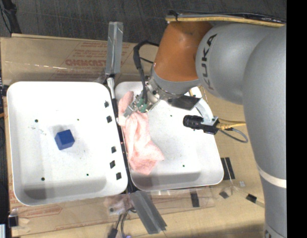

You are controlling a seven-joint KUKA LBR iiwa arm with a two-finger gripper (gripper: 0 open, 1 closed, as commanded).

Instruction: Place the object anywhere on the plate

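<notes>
Two bins: I see a blue cube [65,139] in the left bin [24,98].
Right bin [203,152]: pink cloth [139,138] by its left wall.
Gripper [141,104]: at the cloth's far end; I cannot tell the jaws' state.

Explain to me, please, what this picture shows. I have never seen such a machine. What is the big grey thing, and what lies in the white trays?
The big grey shape with the orange band is a robot arm. It reaches in from the right of the picture. One fixed camera above the bench took the picture, looking down at a slant.

On the bench stand two shallow white bins side by side. In the left bin lies a small blue cube. In the right bin lies a crumpled pink cloth, along the bin's left wall.

At the arm's tip is its pincer, the part that grasps. It is down at the top end of the cloth. Whether it truly grips the cloth, the picture is too unclear to tell.
</notes>
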